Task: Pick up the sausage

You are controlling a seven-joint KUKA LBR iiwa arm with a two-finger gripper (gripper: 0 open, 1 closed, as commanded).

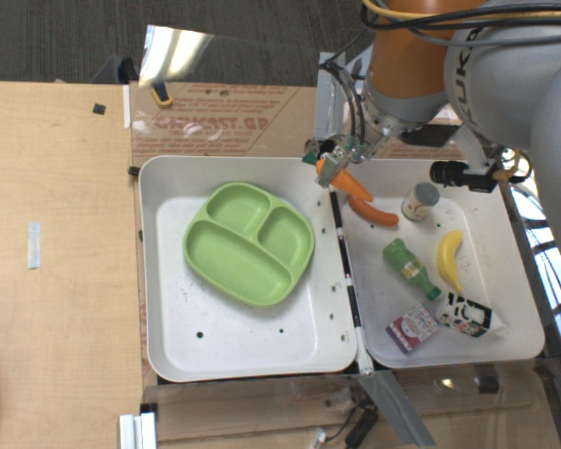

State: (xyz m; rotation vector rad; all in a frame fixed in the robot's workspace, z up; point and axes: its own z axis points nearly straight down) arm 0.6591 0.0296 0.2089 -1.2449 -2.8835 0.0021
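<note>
My jaws (pixel 334 168) hang at the upper left corner of the right bin (pixel 505 344), right over the upper end of the sausage (pixel 366 200), an orange-red link lying slantwise on the bin floor beside the wall shared with the left bin (pixel 168 344). From this slanted view I cannot tell whether my jaws are spread or closed, nor whether they touch the sausage; it appears to rest on the floor, so I judge it not yet lifted. Approaching at its end probably keeps me off the wall. Nearby lie a small jar (pixel 419 201), a green bottle (pixel 409 267), a banana (pixel 448 256) and two packets. A green plate (pixel 250 242) sits in the left bin.
</note>
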